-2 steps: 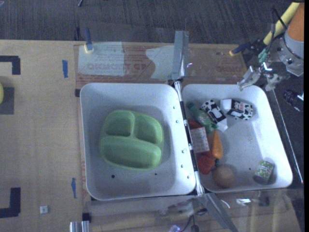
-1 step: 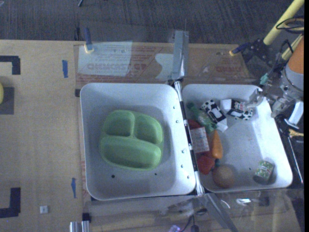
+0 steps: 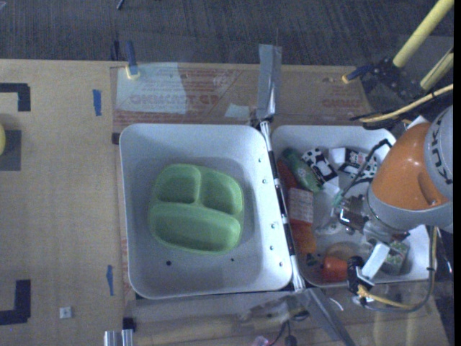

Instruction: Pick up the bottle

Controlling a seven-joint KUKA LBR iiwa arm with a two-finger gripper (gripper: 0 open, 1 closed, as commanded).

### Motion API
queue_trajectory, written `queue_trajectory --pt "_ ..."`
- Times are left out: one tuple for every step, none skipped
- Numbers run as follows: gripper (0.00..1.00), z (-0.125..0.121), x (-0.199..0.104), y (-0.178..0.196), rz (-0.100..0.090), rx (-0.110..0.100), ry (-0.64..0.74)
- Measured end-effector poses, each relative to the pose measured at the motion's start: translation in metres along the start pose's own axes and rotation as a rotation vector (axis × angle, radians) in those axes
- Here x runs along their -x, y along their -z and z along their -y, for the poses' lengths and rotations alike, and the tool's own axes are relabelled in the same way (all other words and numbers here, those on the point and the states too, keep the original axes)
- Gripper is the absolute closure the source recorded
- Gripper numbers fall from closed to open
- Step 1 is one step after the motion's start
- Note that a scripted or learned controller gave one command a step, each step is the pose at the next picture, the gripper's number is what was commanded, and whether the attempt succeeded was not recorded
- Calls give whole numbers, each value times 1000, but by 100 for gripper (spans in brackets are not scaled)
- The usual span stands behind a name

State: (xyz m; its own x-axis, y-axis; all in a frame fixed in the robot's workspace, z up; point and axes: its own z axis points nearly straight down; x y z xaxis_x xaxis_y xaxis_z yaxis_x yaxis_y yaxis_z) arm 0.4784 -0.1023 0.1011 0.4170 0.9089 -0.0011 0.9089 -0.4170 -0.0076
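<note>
**Bottle Not Yet Lifted, Arm Low Over the Right Bin**

Two white bins side by side on the bench. In the left bin (image 3: 137, 193), only a green divided tray (image 3: 196, 207), roughly at its middle. In the right bin (image 3: 288, 137), a clutter: the bottle (image 3: 297, 200), lying flat along the left wall, green cap toward the far left corner, red body and pale label running toward the near edge. Beside it, black-and-white patterned pieces (image 3: 338, 161) along the far wall and a small red object (image 3: 335, 267) near the near edge.

Gripper (image 3: 353, 218) down inside the right bin, right of the bottle and near it, largely hidden under the orange wrist. Opening: cannot tell. Nothing visibly held.

Progress, judged from this: approach made, no grasp shown. Left to do: close on the bottle and raise it clear of the bin.
</note>
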Motion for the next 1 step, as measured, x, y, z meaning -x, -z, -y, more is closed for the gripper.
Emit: queue_trajectory --pt "0 -67 -14 31 0 4 -184"
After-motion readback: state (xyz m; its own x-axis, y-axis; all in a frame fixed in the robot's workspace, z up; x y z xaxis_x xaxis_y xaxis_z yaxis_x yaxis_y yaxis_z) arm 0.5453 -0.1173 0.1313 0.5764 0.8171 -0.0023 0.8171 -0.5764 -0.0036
